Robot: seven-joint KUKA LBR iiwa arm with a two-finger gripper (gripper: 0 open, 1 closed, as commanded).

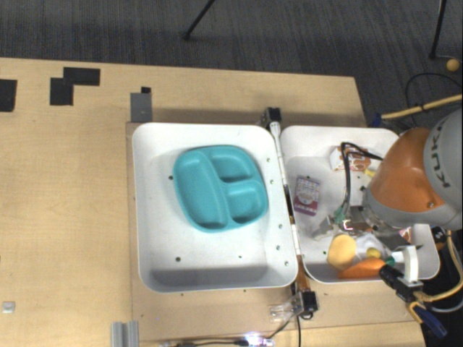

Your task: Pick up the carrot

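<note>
While the arm (416, 176) reaches in from the right over the right bin (318, 150), its orange band and grey wrist cover much of that bin's right half. The gripper (346, 221) sits low over the middle of the bin; from this angle I cannot tell whether it is spread or closed, and nothing is visibly held.

The carrot (362, 269) lies at the near edge of the right bin, orange, lengthwise roughly left to right, close against the near wall. A yellow lemon-like fruit (342, 251) lies just beside it on the far-left side, apparently touching. A small yellow-green item (373, 253) sits just right of the fruit, partly hidden by the wrist. A small purple and white packet (307, 194) lies toward the left wall of the same bin, apart from the carrot.

The left bin (159, 266) holds a teal divided plate (219, 186), lying flat near its centre, with three compartments. Both bins rest side by side on the wooden bench (65, 215).
</note>
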